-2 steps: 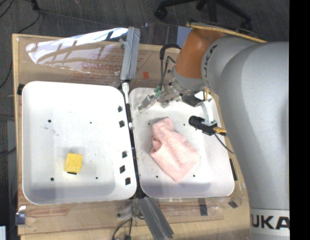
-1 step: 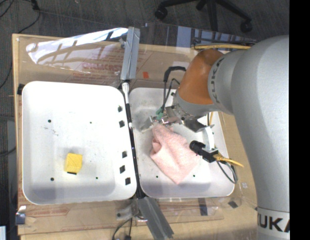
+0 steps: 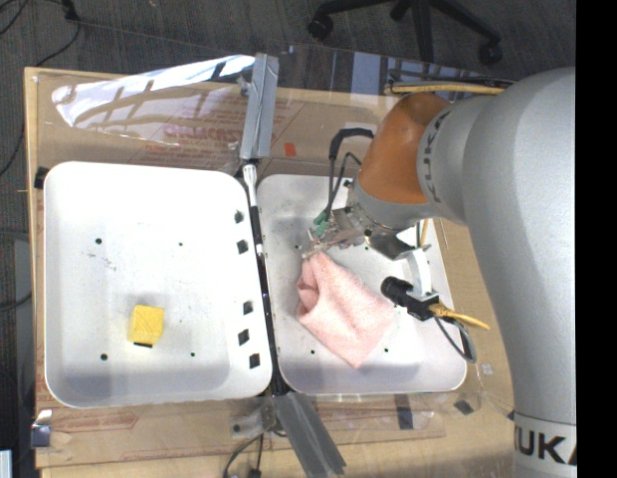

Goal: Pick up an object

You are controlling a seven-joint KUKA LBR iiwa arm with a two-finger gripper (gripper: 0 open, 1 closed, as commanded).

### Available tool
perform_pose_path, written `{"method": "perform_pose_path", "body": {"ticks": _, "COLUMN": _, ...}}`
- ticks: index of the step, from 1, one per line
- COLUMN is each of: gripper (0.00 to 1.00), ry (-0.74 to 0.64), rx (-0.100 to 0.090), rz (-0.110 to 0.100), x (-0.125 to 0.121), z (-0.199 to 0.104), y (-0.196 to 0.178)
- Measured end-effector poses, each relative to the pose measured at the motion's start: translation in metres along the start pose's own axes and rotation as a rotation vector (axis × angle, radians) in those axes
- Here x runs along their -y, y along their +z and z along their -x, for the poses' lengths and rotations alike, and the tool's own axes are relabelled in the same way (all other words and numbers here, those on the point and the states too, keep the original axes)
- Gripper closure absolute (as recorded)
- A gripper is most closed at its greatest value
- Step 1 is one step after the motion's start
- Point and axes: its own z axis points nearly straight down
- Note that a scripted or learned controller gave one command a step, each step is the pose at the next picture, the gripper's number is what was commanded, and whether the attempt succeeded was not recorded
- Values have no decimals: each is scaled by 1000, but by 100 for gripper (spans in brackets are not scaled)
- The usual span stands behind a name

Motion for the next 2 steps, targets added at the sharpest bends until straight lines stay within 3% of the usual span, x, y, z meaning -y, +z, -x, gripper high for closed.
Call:
{"method": "perform_pose_path", "body": {"ticks": 1, "gripper": 100, "ry": 61, "rx": 0, "rz": 1, "x": 34, "z": -13, "y": 10}}
{"method": "perform_pose_path", "body": {"ticks": 2, "gripper": 100, "ry": 274, "rx": 0, "rz": 1, "x": -60, "z": -58, "y": -90}}
